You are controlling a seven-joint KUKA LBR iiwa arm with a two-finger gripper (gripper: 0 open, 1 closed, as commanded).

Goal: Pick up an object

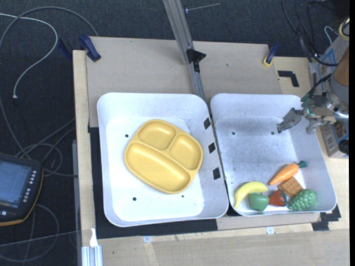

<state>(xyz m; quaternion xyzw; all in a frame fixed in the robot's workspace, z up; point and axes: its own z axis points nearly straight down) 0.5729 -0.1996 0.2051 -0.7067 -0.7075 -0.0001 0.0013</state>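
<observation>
Grey metal fingers [289, 119] are what I note first: my gripper [302, 118] sits at the right rim of the right bin [249, 148], near its far corner. One finger juts leftward and down over the bin's speckled floor. I can see nothing between the fingers. How wide they stand apart I cannot tell from this slant.

Below the gripper, that stretch of bin floor is bare. The toy food is bunched in the near right corner, well apart from the gripper. A carrot [285, 173] lies tilted, its green stub pointing up-right. Just beneath it sits a brown waffle-like square [290, 187], touching a bunch of green grapes [303, 199]. A small red piece [277, 198] lies between the grapes and a green apple [258, 201]. A banana [248, 192] curls around the apple's left side, against the bin wall.

Left bin [111, 148] lies just beside the right one, the two rims touching. I see a yellow divided plate [163, 155] in its middle, three compartments, tilted slantwise.

Farther out: a silver pole [180, 24] runs down from the top edge to the gap between the bins. Blue clamps [90, 47] grip the bench's far left corner. A handheld controller [16, 187] rests on the dark floor at far left, among cables.
</observation>
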